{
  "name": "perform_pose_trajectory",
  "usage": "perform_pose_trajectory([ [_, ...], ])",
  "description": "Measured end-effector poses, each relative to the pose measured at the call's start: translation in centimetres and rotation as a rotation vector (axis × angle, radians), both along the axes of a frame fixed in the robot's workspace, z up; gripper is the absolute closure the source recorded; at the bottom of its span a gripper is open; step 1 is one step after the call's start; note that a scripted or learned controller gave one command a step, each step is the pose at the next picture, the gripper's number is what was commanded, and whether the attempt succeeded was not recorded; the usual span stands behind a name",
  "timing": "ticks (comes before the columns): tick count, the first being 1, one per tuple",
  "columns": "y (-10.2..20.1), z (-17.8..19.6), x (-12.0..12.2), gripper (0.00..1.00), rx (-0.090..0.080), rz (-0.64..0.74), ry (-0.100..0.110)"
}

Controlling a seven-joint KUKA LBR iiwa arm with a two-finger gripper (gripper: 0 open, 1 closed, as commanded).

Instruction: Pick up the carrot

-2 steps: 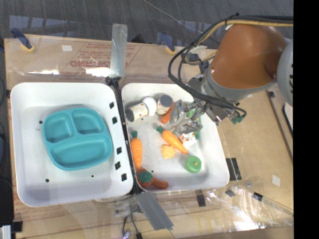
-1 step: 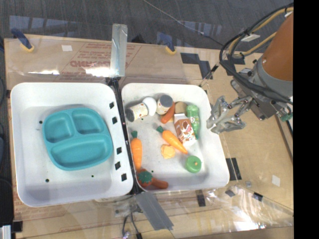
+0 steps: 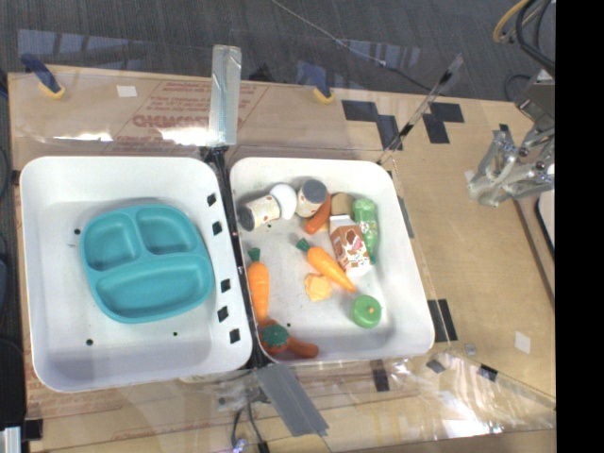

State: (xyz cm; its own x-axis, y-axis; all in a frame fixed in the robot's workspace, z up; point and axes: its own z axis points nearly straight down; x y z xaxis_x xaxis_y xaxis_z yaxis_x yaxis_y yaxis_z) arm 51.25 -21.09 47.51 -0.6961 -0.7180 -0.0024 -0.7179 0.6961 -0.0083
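**Carrots wait in a crowded bin, gripper far off**

The gripper (image 3: pixel 498 170) sits out on the bench, to the right of both bins and well away from the food. I cannot tell how it is set from here, and nothing is in it.

The right bin (image 3: pixel 415 295) is full of toy food. One carrot (image 3: pixel 258 289) lies along the left wall of that bin, with its green top pointing up the picture. A second carrot (image 3: pixel 327 264) lies near the middle, tilted, just beside a small carton (image 3: pixel 350 249). A yellow piece (image 3: pixel 319 288) sits right under it. The left bin (image 3: pixel 38 253) has a teal plate (image 3: pixel 144 260) in it.

Things could go wrong. The carrot by the wall is very close to the side, so a finger may bump the wall and miss. The middle carrot is packed in, so the gripper may push the carton or grab the yellow piece. Carrots are smooth and get thin at one end, so one could slip out.
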Motion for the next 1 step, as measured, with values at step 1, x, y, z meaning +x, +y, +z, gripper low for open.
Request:
perform_pose_trajectory([
  [1, 0.44, -11.7, 3.01, 1.0, 0.007, 0.195, 0.014],
])
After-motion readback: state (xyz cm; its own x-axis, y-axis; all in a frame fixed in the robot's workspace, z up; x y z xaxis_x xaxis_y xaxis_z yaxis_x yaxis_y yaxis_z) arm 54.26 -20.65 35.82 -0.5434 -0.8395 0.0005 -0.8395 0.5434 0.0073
